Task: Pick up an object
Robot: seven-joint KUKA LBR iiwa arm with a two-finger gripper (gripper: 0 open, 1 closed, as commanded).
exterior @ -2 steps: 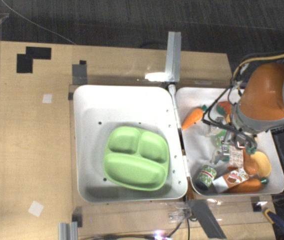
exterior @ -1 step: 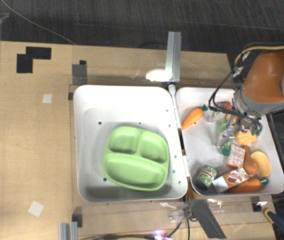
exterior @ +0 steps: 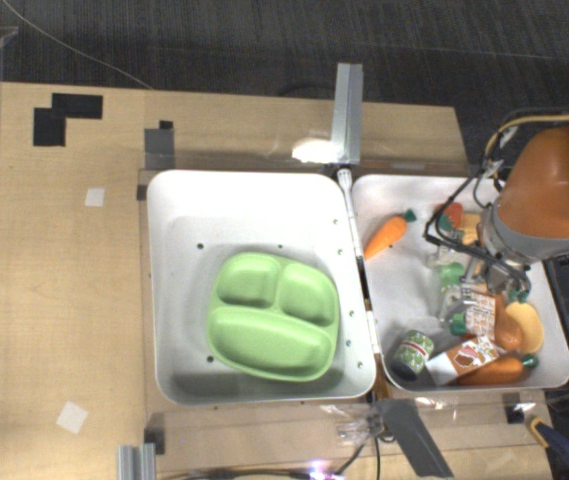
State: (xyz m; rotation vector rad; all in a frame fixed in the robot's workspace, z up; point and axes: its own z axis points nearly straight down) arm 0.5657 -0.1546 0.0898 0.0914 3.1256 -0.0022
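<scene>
The right bin (exterior: 394, 288) holds several small items. An orange carrot (exterior: 386, 234) lies near the bin's left wall at the back. A small can with a green label (exterior: 414, 351) stands at the front. Beside it lie a red-and-white packet (exterior: 467, 354) and a second orange carrot (exterior: 499, 370). A yellow-orange fruit (exterior: 520, 326) rests at the front right. My gripper (exterior: 461, 290) reaches down from the orange-banded wrist (exterior: 554, 183) into the middle of this bin, over a pale green item and a red-and-white label (exterior: 479, 314). The arm hides what lies directly under it.
The left bin (exterior: 179, 268) holds a light green divided plate (exterior: 274, 314) with three compartments. A metal post (exterior: 348, 108) stands behind the wall between the two bins. Black cables loop off the arm above the right bin's back right corner.
</scene>
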